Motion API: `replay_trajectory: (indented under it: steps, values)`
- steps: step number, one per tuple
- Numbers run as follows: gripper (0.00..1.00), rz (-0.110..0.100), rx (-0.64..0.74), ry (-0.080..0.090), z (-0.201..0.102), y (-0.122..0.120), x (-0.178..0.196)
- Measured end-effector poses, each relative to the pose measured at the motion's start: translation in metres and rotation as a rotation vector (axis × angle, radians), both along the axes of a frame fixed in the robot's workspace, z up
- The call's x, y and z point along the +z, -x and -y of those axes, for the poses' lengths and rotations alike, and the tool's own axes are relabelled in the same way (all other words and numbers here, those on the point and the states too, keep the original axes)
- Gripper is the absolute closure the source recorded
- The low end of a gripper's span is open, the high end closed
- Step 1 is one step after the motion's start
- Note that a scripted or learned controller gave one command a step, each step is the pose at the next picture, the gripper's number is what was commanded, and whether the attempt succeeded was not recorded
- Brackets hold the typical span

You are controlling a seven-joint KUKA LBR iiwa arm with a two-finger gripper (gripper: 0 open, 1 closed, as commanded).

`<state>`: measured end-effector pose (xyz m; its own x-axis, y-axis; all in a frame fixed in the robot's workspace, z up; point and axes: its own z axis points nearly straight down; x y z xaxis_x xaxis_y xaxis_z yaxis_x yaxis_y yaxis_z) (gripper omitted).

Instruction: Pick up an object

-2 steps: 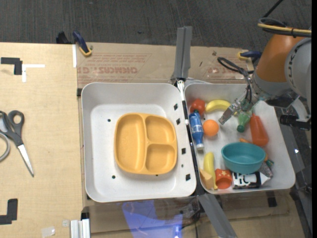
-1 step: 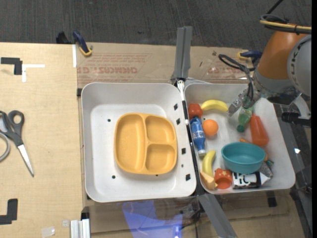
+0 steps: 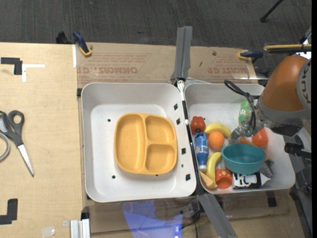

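Nearest the camera in the right bin [image 3: 282, 185] lay a black-and-white carton [image 3: 246, 180], a red cup [image 3: 223, 178] and a banana [image 3: 213, 163], with a teal bowl [image 3: 243, 157] just behind them; an orange [image 3: 216, 140], a second banana [image 3: 218, 129], a blue bottle [image 3: 200, 149] and a red pepper-like piece [image 3: 197, 123] crowded the middle; the left bin [image 3: 94, 148] held a yellow divided plate [image 3: 146, 144]. The gripper [image 3: 246, 131] sat low beside a red tomato-like ball [image 3: 259, 138], below a green bottle [image 3: 244, 112]; whether it was clenched or released could not be told. Likely target the ball: judged light, smooth, prone to roll; best taken across its widest middle.
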<state>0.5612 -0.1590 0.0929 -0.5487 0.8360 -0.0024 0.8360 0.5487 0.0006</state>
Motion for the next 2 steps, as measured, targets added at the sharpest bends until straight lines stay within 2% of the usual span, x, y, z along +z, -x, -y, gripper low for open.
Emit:
replay_trajectory:
  steps: [1,2]
  values:
    - [1.00,-0.001,-0.114,0.000,-0.045,0.029,0.117]
    - [1.00,-0.001,-0.084,-0.001,-0.033,0.010,-0.001]
